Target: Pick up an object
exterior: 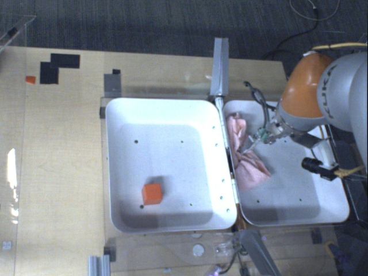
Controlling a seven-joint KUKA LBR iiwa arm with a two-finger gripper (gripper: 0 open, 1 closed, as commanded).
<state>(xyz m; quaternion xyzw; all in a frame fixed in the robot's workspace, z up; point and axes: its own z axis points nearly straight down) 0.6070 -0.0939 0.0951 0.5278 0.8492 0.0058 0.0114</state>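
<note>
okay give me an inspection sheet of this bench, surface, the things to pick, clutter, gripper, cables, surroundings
Surface: wooden bench bearing two white bins, left bin and right bin, side by side.
Job's things: orange block in the left bin; pink cloth crumpled along the right bin's left wall.
Clutter: black shapes and a small orange piece on the bench, far left.
Gripper: gripper at the pink cloth; finger state unclear.
Cables: thin cable looped on the floor.
Surroundings: dark carpet.

Soft, crumpled pink cloth in the right bin, smooth matt white plastic. Matt orange block, centre-left. Pale wood-look bench. Glossy orange arm band, upper right.
</note>
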